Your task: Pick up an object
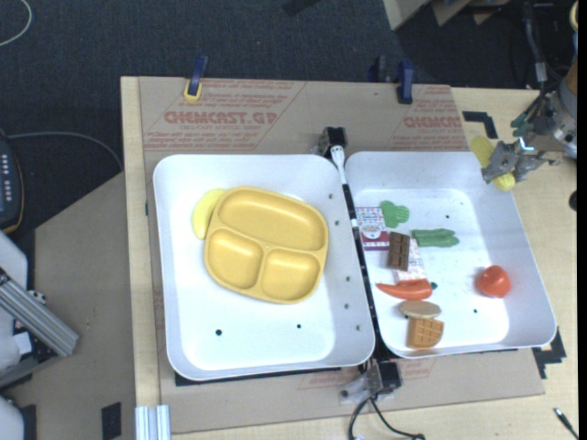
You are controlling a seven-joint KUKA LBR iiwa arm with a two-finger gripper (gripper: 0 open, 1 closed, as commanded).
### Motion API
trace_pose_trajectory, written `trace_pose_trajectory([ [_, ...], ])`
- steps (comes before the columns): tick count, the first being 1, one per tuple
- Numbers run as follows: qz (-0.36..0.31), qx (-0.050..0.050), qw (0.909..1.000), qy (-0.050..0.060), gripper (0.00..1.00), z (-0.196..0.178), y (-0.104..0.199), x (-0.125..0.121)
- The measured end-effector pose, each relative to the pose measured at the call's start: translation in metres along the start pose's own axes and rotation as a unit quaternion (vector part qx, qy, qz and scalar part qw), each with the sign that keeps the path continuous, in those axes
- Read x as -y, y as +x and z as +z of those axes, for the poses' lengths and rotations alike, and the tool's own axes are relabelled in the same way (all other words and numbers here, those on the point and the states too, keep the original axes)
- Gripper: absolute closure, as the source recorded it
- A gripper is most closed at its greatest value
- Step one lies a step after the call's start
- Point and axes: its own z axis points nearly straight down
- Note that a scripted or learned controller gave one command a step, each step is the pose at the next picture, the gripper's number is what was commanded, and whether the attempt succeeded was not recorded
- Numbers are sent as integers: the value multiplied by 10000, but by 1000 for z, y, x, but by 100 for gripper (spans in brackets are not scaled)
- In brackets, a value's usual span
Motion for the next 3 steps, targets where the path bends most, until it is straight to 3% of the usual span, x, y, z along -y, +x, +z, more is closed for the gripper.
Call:
trace_pose_trajectory([
  [3, -17, -26, 10000, 32, 100, -16, 135, 79],
])
